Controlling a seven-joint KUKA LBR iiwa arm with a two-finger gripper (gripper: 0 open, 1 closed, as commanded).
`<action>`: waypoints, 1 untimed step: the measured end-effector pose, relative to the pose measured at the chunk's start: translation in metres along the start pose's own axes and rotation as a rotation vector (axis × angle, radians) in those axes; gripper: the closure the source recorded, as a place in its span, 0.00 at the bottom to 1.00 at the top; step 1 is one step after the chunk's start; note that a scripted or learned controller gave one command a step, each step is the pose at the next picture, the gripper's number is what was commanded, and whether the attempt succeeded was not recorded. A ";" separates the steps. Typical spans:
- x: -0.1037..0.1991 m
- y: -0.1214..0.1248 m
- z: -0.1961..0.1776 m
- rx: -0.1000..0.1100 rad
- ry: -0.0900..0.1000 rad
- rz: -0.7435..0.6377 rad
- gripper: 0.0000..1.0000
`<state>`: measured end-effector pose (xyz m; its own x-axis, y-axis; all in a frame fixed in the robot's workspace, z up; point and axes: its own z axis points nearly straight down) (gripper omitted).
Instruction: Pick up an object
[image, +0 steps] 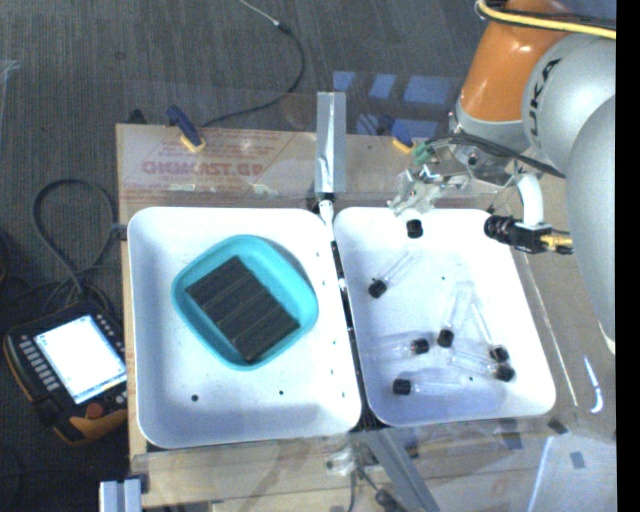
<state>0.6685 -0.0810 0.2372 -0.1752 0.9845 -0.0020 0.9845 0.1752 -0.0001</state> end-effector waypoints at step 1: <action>-0.001 0.000 -0.009 0.001 -0.005 -0.001 1.00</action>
